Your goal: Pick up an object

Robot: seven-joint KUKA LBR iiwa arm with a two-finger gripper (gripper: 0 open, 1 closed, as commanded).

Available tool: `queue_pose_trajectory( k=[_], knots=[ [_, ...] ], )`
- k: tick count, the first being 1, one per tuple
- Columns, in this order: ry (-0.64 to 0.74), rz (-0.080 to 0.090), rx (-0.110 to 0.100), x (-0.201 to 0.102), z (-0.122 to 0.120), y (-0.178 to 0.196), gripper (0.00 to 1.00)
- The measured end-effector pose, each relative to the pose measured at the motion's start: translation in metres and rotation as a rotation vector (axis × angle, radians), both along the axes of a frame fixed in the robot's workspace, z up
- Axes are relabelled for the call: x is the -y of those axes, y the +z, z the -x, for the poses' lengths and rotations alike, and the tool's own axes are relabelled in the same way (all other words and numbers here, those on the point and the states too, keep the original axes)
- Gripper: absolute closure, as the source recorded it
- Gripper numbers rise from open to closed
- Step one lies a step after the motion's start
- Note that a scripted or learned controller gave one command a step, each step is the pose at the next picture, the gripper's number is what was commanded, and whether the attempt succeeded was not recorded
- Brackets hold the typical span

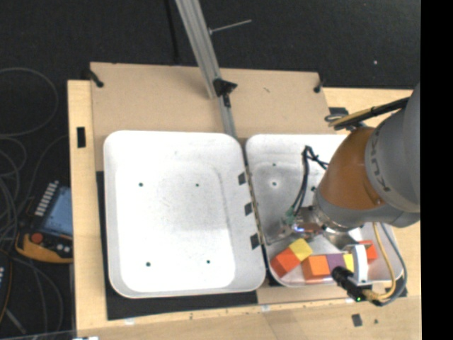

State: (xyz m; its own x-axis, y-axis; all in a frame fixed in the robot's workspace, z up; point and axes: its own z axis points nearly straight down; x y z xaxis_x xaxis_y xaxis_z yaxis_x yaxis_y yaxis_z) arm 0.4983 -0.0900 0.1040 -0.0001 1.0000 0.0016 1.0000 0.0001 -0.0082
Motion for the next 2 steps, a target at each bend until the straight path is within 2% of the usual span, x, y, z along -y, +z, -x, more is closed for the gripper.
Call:
queue_pose_trajectory(
  k=[1, 2],
  knots=[
    [-0.001, 0.004, 0.015, -0.0006, 0.0127, -0.0063, 0.00],
    [-0.004, 0.003, 0.015, -0.0006, 0.0126, -0.0061, 0.00]
  ],
)
